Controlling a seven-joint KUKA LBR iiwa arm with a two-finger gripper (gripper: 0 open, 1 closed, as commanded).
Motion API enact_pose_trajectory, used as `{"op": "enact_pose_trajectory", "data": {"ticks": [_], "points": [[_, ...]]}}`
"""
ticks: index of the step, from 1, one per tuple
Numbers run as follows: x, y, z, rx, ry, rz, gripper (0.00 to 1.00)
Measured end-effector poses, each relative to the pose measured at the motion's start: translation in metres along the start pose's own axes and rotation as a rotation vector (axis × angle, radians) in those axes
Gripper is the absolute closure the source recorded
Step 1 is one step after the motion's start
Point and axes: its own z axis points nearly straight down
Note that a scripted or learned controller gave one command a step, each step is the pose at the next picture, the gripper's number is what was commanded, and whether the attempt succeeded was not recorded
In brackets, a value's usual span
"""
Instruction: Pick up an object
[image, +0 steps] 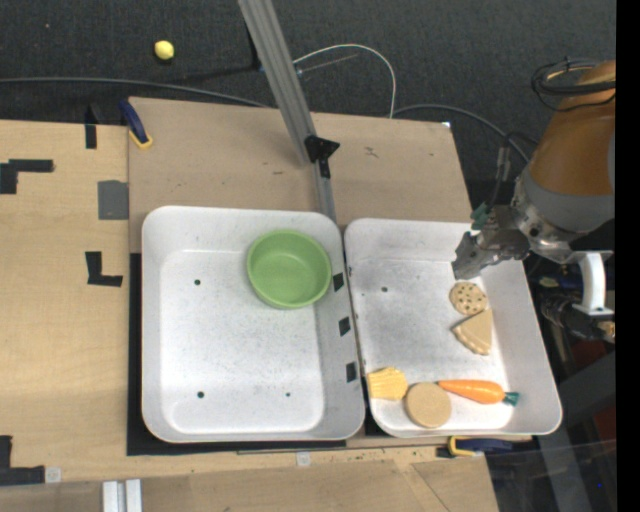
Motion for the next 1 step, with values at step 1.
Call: {"op": "enact_pose_trajectory", "data": {"ticks": [1], "points": [[0.0466,-0.0038,-0.0001,0.005,0.002,-0.004,1.0]]}}
